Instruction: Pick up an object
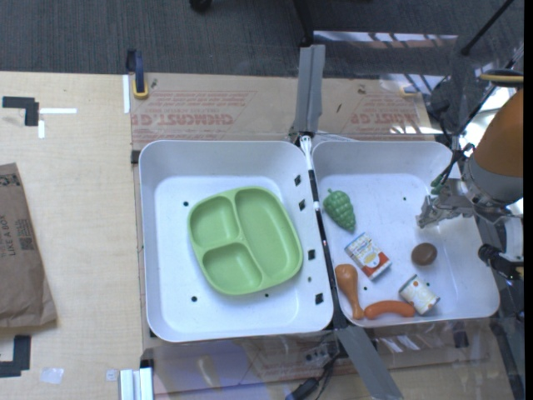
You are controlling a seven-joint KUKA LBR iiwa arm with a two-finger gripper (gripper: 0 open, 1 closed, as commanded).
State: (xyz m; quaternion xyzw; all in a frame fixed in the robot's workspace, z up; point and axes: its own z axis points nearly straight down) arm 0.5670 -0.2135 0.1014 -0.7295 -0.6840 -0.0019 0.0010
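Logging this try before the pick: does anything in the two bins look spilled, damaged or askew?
Nothing stands out. The green divided plate lies flat in the left bin; the small items lie loose in the right bin, with the small can on its side.

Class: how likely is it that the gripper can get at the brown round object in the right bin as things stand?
Probably yes: the gripper hangs just above the brown round object, which lies apart from its neighbours with bare floor around it.

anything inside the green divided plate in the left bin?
No. The green divided plate shows three bare compartments. It lies flat on the left bin, so the floor beneath it is covered. The toy food sits in the right bin, near the pincer.
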